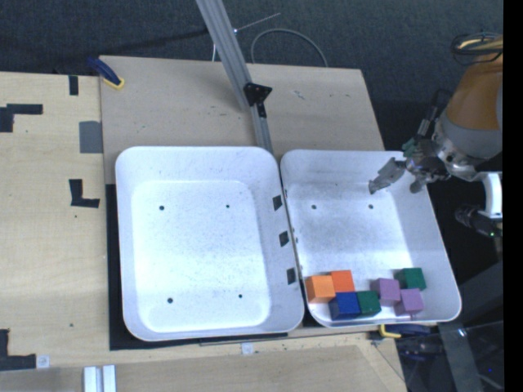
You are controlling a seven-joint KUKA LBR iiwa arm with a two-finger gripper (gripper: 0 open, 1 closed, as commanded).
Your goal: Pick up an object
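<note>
Six small coloured blocks point(366, 294) crowd the right white bin's point(327, 170) near edge. Approach step: the two-finger gripper point(386, 180) hovers at the far right, its opening unclear, nothing visibly held. Next it must descend nearward.

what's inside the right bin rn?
Right bin holds a cluster of small blocks along its near edge: orange, blue, green, purple. Anything beneath them is covered.

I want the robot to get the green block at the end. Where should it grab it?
Probably from straight above, gripping the green block on its far and near sides. It sits at the row's right end, with a purple block close on its left and the bin wall right, so those sides look freest.
</note>
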